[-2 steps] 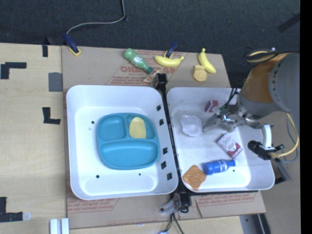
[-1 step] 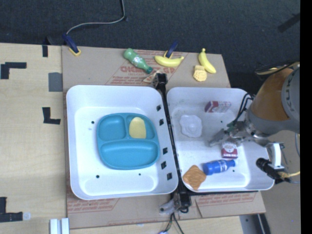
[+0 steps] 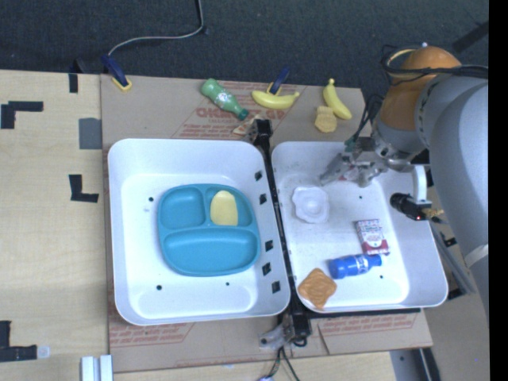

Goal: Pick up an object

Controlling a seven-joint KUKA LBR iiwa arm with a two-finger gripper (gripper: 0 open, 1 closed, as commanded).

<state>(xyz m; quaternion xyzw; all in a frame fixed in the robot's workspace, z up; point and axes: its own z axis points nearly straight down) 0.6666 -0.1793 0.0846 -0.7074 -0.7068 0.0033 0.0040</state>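
I cannot tell my gripper's [image 3: 337, 171] state; the clear plastic cup [image 3: 310, 203] just below-left looks light, crushable, slippery; grasp its rim.

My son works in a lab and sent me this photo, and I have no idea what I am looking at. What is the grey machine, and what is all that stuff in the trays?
The grey machine with the orange band is a robot arm, reaching in from the right. The photo comes from one camera fixed above the bench, looking down at a slant. At the arm's tip is its gripper, hovering over the far part of the right bin; nothing shows between its fingers. That bin holds a clear plastic cup, a small red and white packet, a blue bottle and a brown cookie-like piece. The left bin holds a blue divided plate with a yellow piece in one compartment. Behind the bins lie toy bananas and a green bottle.
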